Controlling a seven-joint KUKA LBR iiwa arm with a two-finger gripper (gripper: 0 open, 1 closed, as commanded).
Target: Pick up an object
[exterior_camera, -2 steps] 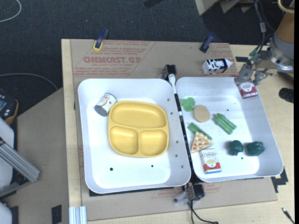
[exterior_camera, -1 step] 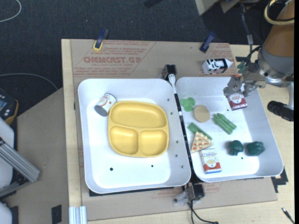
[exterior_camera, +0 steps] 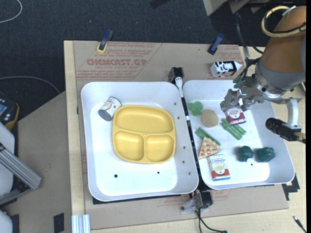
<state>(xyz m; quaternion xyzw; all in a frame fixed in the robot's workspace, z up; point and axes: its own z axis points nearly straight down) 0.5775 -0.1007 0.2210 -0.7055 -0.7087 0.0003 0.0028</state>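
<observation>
My gripper point(exterior_camera: 233, 102) hangs over the upper middle of the right bin point(exterior_camera: 282, 171), just above a small red and white carton point(exterior_camera: 235, 117). Around that carton lie a tan round biscuit point(exterior_camera: 210, 117), a green round piece point(exterior_camera: 195, 108) and a green bean pod point(exterior_camera: 233, 129). Further toward the front sit a pizza slice point(exterior_camera: 208, 148), a second green pod point(exterior_camera: 207, 135), a red and white box point(exterior_camera: 219, 168), a dark green broccoli point(exterior_camera: 245, 153) and a green pepper point(exterior_camera: 265, 154). Nothing visible is lifted off the bin floor.
The left bin point(exterior_camera: 95, 169) holds a yellow divided plate point(exterior_camera: 144, 133) and a small tin point(exterior_camera: 109, 108) lying on its side at the upper left. A black and white toy point(exterior_camera: 226, 68) rests on the board behind the right bin. The arm's body covers the right bin's far right corner.
</observation>
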